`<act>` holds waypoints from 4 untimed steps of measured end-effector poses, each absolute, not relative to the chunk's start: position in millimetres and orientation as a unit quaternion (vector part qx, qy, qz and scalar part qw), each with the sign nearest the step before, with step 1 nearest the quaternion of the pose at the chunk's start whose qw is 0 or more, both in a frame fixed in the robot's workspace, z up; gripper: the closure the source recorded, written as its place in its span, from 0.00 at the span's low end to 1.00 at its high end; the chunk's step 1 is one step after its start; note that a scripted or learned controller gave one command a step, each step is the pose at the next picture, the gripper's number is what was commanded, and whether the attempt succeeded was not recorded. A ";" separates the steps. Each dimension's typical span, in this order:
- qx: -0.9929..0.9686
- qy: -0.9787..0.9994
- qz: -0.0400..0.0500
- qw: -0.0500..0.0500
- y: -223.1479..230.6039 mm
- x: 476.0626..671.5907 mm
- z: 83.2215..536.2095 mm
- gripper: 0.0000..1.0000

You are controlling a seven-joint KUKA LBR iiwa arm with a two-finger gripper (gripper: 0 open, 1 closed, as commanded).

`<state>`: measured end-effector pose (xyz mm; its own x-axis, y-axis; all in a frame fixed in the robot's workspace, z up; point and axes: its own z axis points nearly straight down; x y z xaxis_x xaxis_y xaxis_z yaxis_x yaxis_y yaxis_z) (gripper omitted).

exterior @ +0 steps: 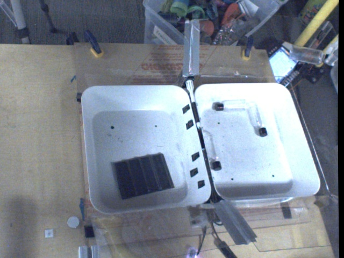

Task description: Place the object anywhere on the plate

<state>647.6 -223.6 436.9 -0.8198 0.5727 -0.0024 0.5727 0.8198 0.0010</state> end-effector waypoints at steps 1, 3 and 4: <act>-0.015 1.000 0.001 0.002 -171.3 649.6 437.3 1.00; -0.019 1.000 0.001 0.001 -28.0 649.1 437.0 1.00; -0.310 0.951 -0.001 0.005 -83.6 667.6 437.3 1.00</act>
<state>667.6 -83.6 437.3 -0.8072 -0.5902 -0.0097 -0.5901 0.8073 -0.0050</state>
